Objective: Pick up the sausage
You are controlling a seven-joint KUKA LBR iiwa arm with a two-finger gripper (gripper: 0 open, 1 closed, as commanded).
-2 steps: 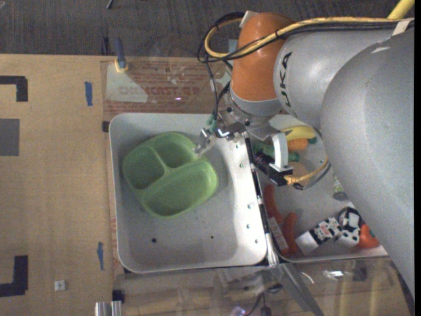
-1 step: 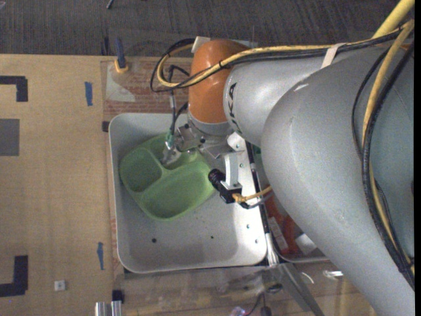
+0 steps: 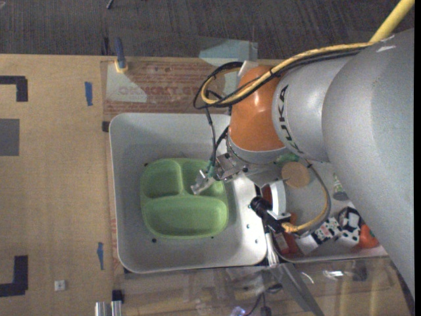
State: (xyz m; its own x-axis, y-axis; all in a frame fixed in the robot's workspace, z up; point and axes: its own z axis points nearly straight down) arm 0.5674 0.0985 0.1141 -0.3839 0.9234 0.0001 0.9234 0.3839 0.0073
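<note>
— Where is the pincer (image 3: 205,182)?

— Near the middle of the frame, low over the right part of the green tray (image 3: 177,216), at the divider between its small upper compartments. I cannot tell whether it is apart or together; nothing shows in its grasp.

— And the sausage (image 3: 284,241)?

— I take it for the reddish-brown piece to the lower right of the pincer, well apart from it, in the lower left corner of the right bin (image 3: 342,256). A cable partly hides it.

— The arm (image 3: 355,110)?

— It comes in from the upper right, with the orange band bent down over the seam between the bins.

— What do the bins hold?

— The left bin (image 3: 131,143) holds the green tray. The right bin also holds a tan disc (image 3: 296,174), a black-and-white toy (image 3: 339,226) and an orange piece (image 3: 368,237). Both bins sit on the tan worktop (image 3: 52,176).
</note>
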